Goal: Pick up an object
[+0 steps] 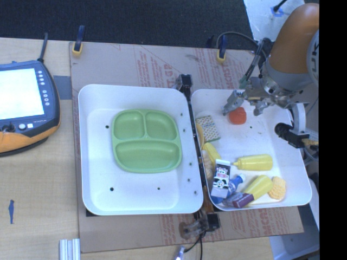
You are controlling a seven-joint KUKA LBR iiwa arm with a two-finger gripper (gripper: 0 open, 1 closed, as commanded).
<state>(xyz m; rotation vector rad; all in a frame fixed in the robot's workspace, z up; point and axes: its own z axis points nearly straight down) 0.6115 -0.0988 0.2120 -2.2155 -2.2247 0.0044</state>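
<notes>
The gripper [245, 103] hangs spread wide over the right bin [295, 161], just above a red ball [237, 116]; nothing sits between its fingers. Bottles [253, 162] and a carton [221, 176] crowd the near side; a green tray [146, 141] fills the left bin [95, 161].

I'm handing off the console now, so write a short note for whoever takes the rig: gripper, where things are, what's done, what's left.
Gripper: over the far end of the right bin, just above the red object; whether it grips it cannot be told.
Right bin also holds the yellow bottle, a cow-print carton, a checkered sponge and other small toys along its near edge.
Left bin holds the green divided plate.
Done: the arm is at the red object.
Left: confirm a grasp and lift.
</notes>
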